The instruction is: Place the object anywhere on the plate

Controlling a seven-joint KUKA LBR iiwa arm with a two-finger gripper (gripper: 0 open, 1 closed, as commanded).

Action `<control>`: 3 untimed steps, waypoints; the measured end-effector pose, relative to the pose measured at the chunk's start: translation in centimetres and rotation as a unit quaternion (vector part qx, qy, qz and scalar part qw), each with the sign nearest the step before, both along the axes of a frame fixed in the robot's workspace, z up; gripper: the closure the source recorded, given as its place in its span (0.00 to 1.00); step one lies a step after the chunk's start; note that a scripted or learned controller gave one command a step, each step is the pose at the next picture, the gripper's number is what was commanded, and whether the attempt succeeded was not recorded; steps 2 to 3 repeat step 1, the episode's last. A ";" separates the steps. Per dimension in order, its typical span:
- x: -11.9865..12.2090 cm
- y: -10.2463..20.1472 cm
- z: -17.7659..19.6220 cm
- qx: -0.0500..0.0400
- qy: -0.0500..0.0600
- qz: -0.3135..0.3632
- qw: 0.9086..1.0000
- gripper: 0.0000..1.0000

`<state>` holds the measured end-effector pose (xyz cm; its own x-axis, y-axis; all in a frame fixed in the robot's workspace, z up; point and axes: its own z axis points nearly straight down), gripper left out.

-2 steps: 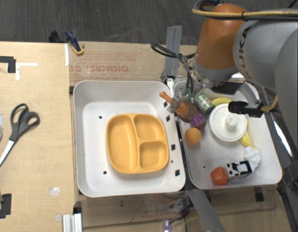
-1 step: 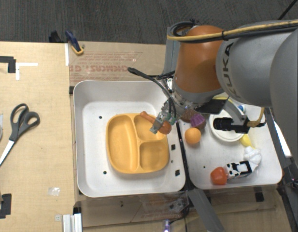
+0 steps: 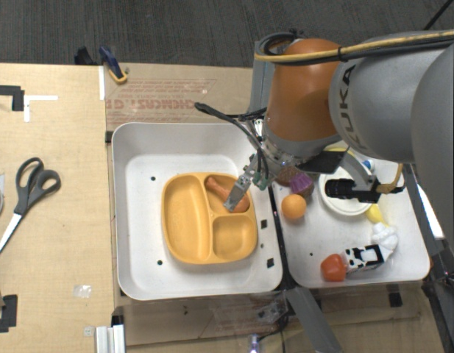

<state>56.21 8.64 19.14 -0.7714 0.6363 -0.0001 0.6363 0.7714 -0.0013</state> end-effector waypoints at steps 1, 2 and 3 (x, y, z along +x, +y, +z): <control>4.3 -8.8 1.5 0.000 -0.001 -0.053 0.999 0.00; 4.3 -8.8 1.5 0.000 -0.001 -0.053 0.999 0.00; 4.3 -8.8 1.5 0.000 -0.001 -0.053 0.999 0.00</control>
